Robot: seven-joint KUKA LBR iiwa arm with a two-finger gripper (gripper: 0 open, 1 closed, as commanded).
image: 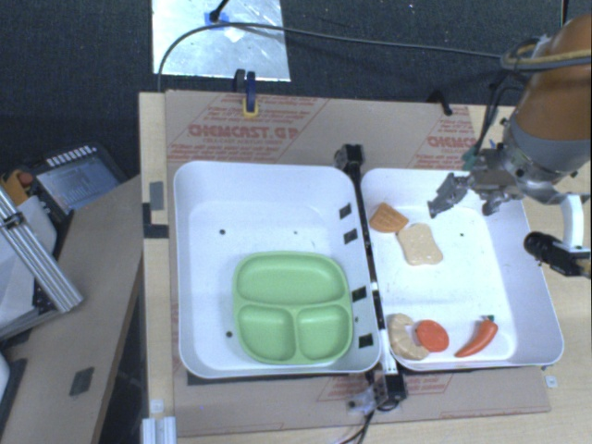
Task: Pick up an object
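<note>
The right bin (pixel 527 276) holds several toy foods. An orange wedge (pixel 388 218) and a beige bread slice (pixel 420 245) lie near its left wall. A pale round piece (pixel 401 334), a red tomato (pixel 432 336) and a red-orange pepper (pixel 477 338) lie along its front edge. My gripper (pixel 468 201) hangs above the bin's back right part, up and to the right of the bread slice. It is open, with nothing between its dark fingers (pixel 448 195).
In the left bin (pixel 199 248) a green divided plate (pixel 291 305) sits towards the front. A black divider (pixel 363 248) runs between the bins. A blue clamp (pixel 248 91) stands at the bench's back, and cables cross above it.
</note>
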